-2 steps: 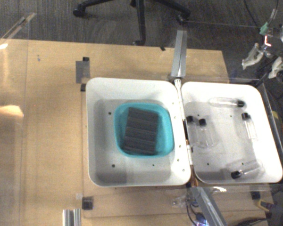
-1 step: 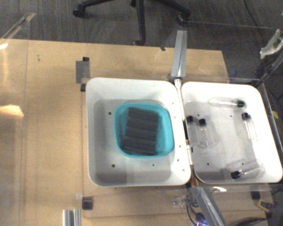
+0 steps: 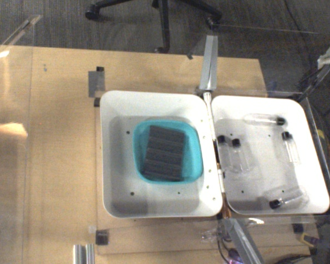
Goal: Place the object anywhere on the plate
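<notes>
A teal square plate (image 3: 193,153) lies in the left white bin (image 3: 115,147). A dark grey ribbed block (image 3: 164,152) rests flat on the plate, covering its middle. In the right white bin (image 3: 313,158) lie several clear vials with black caps: one near the back (image 3: 264,119), one at the right (image 3: 290,146), a pair near the left wall (image 3: 235,153), and one at the front (image 3: 286,198).
A metal divider bar (image 3: 209,65) runs from the back down between the two bins. The wooden bench top (image 3: 44,164) extends to the left. An office chair base (image 3: 159,7) stands on the carpet beyond the bench.
</notes>
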Controlling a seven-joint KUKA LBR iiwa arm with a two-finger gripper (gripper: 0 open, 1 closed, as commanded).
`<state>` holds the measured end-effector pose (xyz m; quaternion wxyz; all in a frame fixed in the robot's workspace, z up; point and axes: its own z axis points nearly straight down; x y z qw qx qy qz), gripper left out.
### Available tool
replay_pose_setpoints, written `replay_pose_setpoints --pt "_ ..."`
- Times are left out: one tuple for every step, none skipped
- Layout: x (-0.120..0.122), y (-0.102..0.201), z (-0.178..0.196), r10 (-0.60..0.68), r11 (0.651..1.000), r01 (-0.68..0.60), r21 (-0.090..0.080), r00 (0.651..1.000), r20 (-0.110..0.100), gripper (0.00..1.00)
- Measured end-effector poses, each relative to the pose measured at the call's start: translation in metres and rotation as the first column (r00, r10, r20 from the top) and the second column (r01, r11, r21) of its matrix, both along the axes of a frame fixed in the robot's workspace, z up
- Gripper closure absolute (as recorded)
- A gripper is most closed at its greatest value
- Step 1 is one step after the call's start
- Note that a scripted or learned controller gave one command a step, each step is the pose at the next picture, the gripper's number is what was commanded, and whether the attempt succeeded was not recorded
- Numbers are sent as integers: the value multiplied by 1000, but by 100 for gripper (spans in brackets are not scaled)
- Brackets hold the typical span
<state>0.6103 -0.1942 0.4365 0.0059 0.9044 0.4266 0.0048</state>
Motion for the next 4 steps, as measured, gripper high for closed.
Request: replay_pose_setpoints --pt "-67 0 0 -115 993 115 3 993 -2 0" --pt "-80 -7 -1 -234 972 234 3 972 -3 0" --pt "-90 -11 -1 -400 916 400 5 916 -3 0" --pt "-121 -12 -1 -569 822 569 7 822 -2 0"
